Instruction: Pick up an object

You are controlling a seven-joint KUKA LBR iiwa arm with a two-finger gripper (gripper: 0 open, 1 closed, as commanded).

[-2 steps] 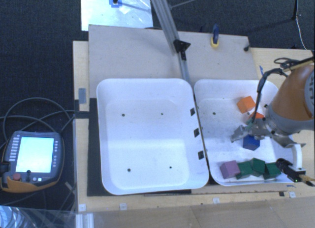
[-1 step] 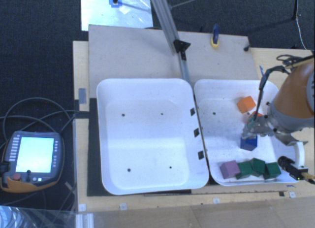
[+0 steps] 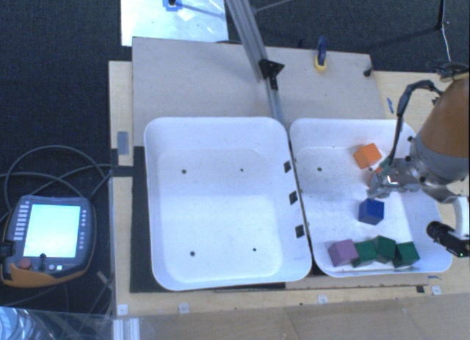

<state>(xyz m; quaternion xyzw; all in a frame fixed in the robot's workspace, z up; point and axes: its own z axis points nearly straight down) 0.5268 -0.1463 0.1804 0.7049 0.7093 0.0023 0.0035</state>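
Blue cube near the right bin's right edge sits just below the gripper, whose finger state I cannot tell, so this looks like approach, needing a descent.

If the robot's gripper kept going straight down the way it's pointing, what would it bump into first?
Probably the blue block, which sits just below the gripper in the right bin. The orange block lies close beside it, and height is hard to judge from above, so this is a guess.
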